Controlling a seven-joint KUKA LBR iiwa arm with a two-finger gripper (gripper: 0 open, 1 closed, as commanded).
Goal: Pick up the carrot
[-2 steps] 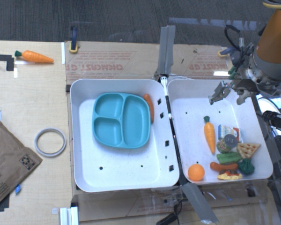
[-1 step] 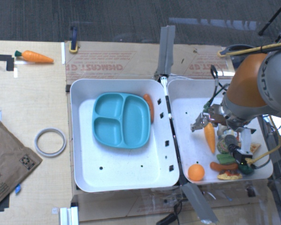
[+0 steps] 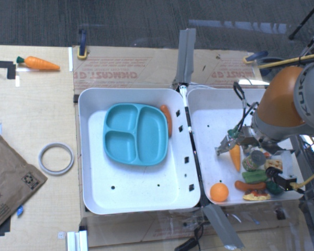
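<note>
A round orange ball [image 3: 219, 192] is lying nearest, in the right white bin [image 3: 209, 114]. The metal claw [image 3: 227, 143] is touching the tapered orange plastic carrot [image 3: 235, 157]; its state cannot be told. The carrot is looking light, stiff and slippery, best gripped mid-body.

Running in red, upside down, across the cardboard sheet [image 3: 120, 67] behind the left bin [image 3: 82, 140]: "CHEMCAST GP", with finer red lines under it printing too small to read. Repeating in the same red, again upside down, on the same sheet behind the right bin [image 3: 209, 95], partly legible as the same brand. Showing in black on the brown box [image 3: 5, 182] at the lower left edge: the word "BOX", cut off by the frame, beside a small square code too blurred for reading. Appearing on the arm [image 3: 303, 98] in dark letters: "KU", the rest being cropped.
</note>
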